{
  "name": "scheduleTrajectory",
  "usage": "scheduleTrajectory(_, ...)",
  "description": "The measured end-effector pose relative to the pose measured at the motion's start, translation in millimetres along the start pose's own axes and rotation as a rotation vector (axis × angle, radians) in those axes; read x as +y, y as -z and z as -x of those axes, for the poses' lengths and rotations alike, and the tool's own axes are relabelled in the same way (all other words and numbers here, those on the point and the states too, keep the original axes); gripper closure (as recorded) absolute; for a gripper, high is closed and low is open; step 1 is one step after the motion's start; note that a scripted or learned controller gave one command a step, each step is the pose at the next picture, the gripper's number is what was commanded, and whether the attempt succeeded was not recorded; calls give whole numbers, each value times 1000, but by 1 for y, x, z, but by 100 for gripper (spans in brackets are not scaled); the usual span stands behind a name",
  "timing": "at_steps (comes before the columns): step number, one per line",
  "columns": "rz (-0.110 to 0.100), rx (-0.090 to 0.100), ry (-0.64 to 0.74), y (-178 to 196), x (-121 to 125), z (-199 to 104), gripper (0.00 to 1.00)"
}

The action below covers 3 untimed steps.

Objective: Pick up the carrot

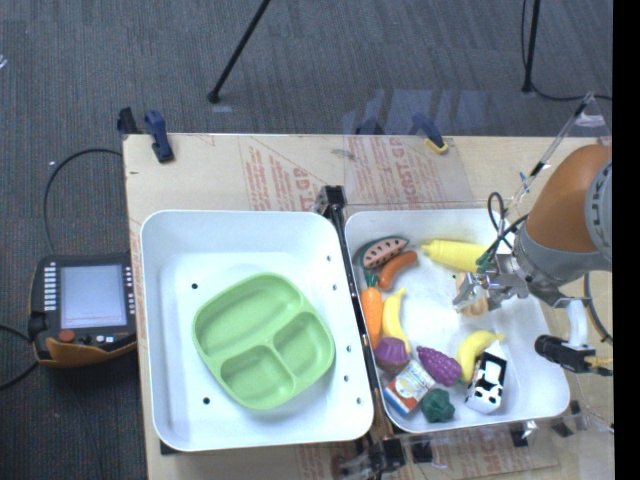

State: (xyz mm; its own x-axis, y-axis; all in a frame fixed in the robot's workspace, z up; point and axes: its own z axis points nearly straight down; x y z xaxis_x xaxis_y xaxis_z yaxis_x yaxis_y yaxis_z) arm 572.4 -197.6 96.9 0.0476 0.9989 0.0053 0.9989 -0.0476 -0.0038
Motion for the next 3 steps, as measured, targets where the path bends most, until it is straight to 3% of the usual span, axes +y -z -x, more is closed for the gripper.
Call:
scheduleTrajectory(1,2,-4,643,-10,-41,12,100)
scheduleTrajectory(2,-1,0,280,-11,-47,-61,100)
scheduleTrajectory(3,9,0,186,93,-30,-177,100)
